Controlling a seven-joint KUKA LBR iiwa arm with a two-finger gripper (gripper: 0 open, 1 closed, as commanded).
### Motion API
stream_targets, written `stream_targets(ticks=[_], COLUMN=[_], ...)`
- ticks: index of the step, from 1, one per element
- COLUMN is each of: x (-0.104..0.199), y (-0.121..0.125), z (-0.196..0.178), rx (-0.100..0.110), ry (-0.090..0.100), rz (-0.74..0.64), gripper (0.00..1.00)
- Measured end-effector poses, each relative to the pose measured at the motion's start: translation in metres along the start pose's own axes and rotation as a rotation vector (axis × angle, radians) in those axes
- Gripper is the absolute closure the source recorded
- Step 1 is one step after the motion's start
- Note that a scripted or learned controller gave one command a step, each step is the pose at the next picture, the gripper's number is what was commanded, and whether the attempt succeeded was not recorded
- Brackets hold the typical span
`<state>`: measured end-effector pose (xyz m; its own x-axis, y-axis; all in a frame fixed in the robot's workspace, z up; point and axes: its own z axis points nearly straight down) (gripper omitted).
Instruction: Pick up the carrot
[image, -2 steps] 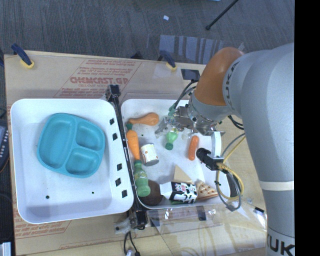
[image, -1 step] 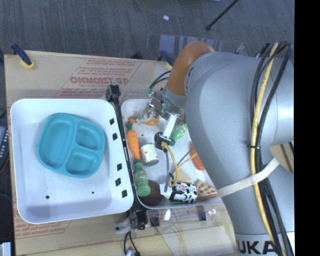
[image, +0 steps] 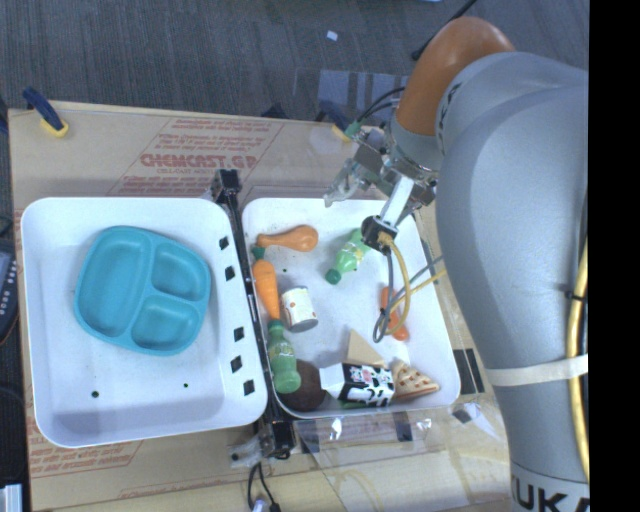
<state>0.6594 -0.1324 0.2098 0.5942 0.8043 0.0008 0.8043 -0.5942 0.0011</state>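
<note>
The carrot (image: 266, 288) is orange with a green top and lies along the left wall of the right bin (image: 432, 300), its top pointing to the far side. My gripper (image: 343, 186) hangs over the far rim of the right bin, up and to the right of the carrot and well apart from it. Nothing shows in the gripper.
Around the carrot lie a drumstick (image: 290, 239), a white can (image: 298, 308), two green bottles (image: 346, 258) (image: 283, 362), a brown ball (image: 306, 386), a cheese wedge (image: 362, 348), a cow-patterned carton (image: 368, 386), a pizza slice (image: 413, 379) and a small orange piece (image: 393, 312). The left bin (image: 60, 400) holds a blue divided plate (image: 142, 289).
</note>
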Motion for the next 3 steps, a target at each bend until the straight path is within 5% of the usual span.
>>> stream_targets(ticks=[1, 2, 3], x=[0.026, 0.016, 0.017], y=[-0.025, -0.049, -0.049], z=[0.093, 0.121, 0.114], rx=[0.017, 0.014, 0.022], ry=[-0.004, -0.007, -0.01], rz=[-0.232, -0.142, -0.151], gripper=[0.0, 0.0, 1.0])
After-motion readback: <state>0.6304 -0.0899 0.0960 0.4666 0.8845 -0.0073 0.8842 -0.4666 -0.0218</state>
